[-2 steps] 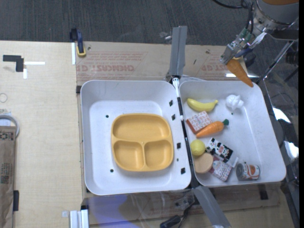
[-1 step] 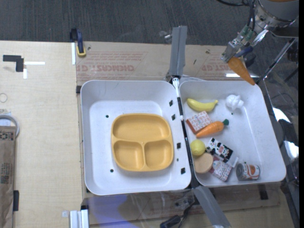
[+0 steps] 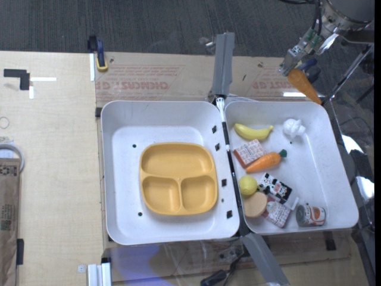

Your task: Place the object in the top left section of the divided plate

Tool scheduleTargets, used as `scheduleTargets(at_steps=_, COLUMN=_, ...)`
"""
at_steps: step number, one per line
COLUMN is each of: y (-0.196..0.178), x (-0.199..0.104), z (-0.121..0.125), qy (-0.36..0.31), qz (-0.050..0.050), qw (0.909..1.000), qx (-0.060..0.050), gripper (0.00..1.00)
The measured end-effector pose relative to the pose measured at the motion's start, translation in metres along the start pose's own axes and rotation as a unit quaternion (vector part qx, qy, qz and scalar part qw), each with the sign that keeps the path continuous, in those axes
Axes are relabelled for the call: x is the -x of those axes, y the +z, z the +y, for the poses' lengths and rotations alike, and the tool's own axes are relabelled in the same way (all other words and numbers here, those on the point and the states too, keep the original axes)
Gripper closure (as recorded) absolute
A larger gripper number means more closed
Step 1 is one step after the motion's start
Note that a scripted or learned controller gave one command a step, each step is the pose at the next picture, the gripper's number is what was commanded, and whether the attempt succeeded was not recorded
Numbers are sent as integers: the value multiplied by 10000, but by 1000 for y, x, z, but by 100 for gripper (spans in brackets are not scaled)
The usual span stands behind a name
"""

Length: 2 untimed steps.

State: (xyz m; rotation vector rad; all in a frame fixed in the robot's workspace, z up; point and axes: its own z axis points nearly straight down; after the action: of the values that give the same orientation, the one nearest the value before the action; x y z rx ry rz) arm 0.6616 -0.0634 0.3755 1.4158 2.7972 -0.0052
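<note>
Pincer (image 3: 296,61) hangs above the right bin's (image 3: 333,177) far edge; whether it is released or clenched, I cannot tell. An orange object (image 3: 305,83) sits just below it. Yellow divided plate (image 3: 177,178) lies well down-left, in the left bin (image 3: 119,177).

Divided plate (image 3: 178,178) in left bin (image 3: 113,159), banana (image 3: 253,130) behind carrot (image 3: 262,161) in right bin (image 3: 333,159)
</note>
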Motion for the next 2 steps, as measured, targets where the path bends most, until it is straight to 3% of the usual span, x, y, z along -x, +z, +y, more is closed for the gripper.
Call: scheduleTargets(at_steps=2, y=-16, x=1, z=2, qy=-13, qz=-20, qw=10000, qx=-4, gripper=100)
